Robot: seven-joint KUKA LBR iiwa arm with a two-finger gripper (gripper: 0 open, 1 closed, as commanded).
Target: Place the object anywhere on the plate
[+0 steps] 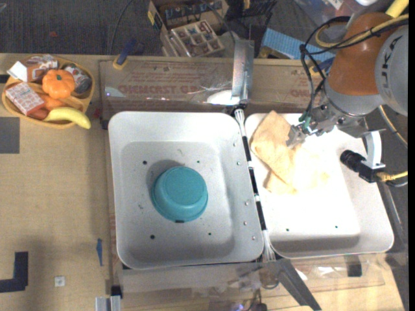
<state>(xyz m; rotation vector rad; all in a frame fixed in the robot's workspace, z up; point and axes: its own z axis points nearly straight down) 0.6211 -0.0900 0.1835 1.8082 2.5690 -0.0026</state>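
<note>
A round teal plate [180, 193] lies in the middle of the left bin [130, 141]. A crumpled cream-yellow cloth [275, 154] lies in the upper left part of the right bin [337, 225], close to the divider between the bins. My gripper [298, 135] reaches in from the right and sits at the cloth's upper right edge. Its fingertips are pinched on a fold there, and the cloth bunches up toward them. The rest of the cloth trails down onto the bin floor. The plate is well to the left of the gripper, across the divider.
A cardboard wall [168, 89] runs behind both bins. On the bench at far left, a dish [45, 92] holds toy fruit and a banana. A black fitting [356, 161] with cables hangs beside the arm over the right bin.
</note>
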